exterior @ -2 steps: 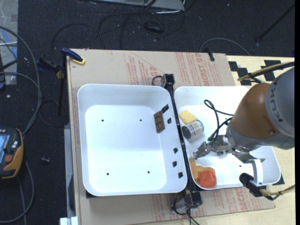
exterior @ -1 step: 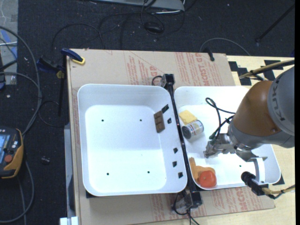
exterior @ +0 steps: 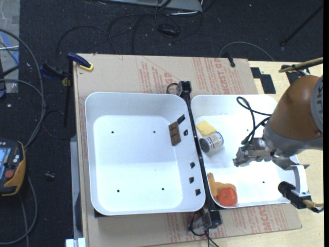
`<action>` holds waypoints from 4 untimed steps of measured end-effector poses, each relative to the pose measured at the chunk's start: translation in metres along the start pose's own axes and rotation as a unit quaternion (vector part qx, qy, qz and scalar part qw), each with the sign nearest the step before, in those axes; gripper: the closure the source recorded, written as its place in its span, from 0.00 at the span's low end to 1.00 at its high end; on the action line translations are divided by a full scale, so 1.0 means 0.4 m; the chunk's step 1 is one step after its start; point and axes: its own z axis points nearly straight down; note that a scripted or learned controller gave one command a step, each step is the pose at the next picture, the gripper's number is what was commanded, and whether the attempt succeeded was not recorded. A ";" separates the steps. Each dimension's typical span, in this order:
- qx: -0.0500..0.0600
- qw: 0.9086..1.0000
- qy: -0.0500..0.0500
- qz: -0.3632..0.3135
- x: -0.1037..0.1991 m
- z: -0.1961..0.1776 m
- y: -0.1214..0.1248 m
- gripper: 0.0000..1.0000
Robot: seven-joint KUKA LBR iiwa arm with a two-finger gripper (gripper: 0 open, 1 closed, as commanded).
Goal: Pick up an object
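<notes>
Since my gripper [exterior: 241, 158] hovers mid right bin [exterior: 231, 104], lined up toward the can [exterior: 211, 141], I cannot tell its jaws' state.

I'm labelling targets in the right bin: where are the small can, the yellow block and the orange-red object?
small can [exterior: 211, 141], camera view, on its silvery side wall.
yellow block [exterior: 205, 127], camera view, on its top face.
orange-red object [exterior: 226, 195], camera view, on its rounded red top.

Dark speckled carpet floor [exterior: 41, 30] strewn with black cables [exterior: 128, 22], under a cardboard-topped bench [exterior: 154, 73].
</notes>
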 end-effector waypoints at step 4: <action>0.003 1.000 0.001 -0.002 0.235 -0.202 0.102 1.00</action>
